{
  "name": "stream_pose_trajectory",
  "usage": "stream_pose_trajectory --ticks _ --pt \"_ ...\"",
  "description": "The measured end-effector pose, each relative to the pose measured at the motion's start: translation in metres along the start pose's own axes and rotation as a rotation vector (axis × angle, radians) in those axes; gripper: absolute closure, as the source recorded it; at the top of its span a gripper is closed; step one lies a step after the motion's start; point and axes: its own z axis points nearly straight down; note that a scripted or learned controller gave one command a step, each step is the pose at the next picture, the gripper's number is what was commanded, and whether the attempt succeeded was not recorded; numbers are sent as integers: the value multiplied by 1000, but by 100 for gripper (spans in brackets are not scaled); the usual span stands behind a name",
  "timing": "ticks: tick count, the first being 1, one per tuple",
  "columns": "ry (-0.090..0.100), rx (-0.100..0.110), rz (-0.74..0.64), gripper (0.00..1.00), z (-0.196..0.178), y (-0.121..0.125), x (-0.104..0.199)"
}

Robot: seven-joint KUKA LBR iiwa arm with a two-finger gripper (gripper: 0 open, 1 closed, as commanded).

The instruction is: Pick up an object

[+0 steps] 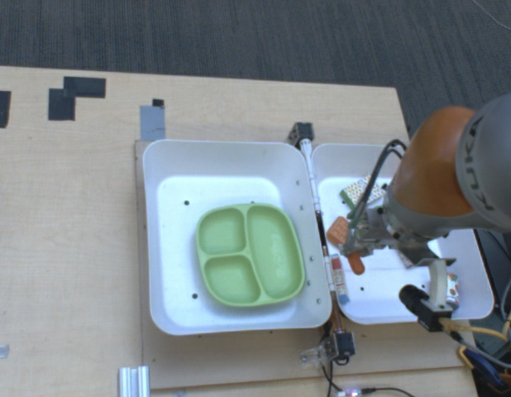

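Note:
My gripper [360, 236] reaches down into the right bin [379, 300], near its left wall, with the grey arm and orange band above hiding most of it. An orange-red object [339, 231] lies right at the gripper's left side, and another orange piece [355, 264] shows just below it; I cannot tell whether they are one thing or whether the gripper touches them. A green-patterned pale item [354, 193] lies further back in the same bin, partly under the arm's cable.
The left bin [173, 222] holds a light green divided plate [250, 255]. A thin white tube with red and blue marks [337, 278] lies along the wall between the bins. The arm covers much of the right bin's right half.

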Motion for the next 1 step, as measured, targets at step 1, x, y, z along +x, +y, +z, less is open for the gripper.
stream_pose_trajectory --ticks 1 --pt "0 0 -2 100 0 9 1"
